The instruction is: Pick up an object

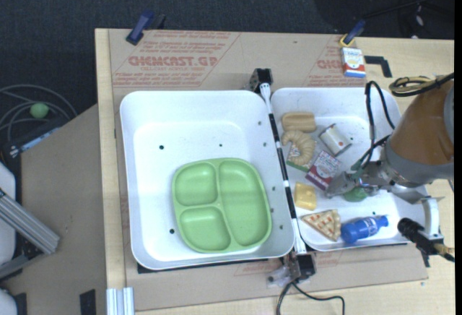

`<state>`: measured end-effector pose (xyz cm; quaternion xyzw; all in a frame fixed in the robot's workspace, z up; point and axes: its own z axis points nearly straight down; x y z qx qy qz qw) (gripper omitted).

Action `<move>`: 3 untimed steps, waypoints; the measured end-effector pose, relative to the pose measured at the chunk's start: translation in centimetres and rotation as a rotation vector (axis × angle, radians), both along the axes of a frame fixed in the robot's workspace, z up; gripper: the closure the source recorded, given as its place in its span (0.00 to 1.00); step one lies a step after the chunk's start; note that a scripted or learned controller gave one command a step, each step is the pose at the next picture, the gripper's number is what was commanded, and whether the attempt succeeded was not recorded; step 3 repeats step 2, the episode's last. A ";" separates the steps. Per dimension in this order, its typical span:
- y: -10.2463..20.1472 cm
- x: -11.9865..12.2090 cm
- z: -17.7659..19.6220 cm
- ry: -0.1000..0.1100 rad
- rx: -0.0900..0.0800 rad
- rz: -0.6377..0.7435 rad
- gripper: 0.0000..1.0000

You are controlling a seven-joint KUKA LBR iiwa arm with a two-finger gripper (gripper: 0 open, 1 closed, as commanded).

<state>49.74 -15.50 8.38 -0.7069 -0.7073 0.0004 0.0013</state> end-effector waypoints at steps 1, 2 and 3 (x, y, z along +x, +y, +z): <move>-0.1 0.1 1.0 -0.003 -0.002 -0.002 1.00; 8.3 5.7 10.2 -0.006 0.001 0.003 1.00; 8.3 5.7 10.2 -0.006 0.001 0.003 1.00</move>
